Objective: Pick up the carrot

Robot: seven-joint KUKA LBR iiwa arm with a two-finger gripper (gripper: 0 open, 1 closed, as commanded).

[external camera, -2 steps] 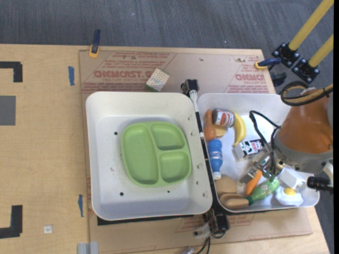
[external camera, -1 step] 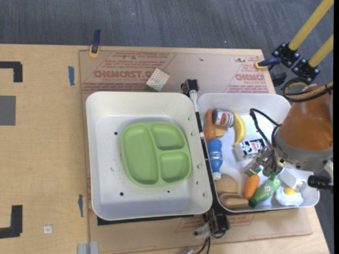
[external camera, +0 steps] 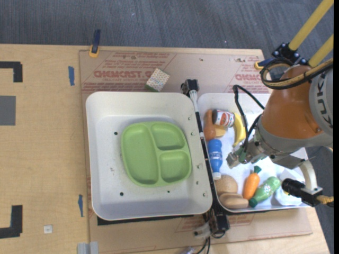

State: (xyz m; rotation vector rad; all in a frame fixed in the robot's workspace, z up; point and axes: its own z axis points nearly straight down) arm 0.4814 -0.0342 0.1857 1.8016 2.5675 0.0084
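The grey arm reaches in from the right side of the camera view, its broad orange band sitting just above the wrist. Below the band the wrist narrows and tilts down and to the left. The gripper hangs at the end of it, pointing down and leftward. Black cables loop along the left side of the wrist.

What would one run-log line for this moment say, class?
arm: over right bin | gripper: above and left of carrot, not holding it | carrot: lying in bin | pick: not yet done
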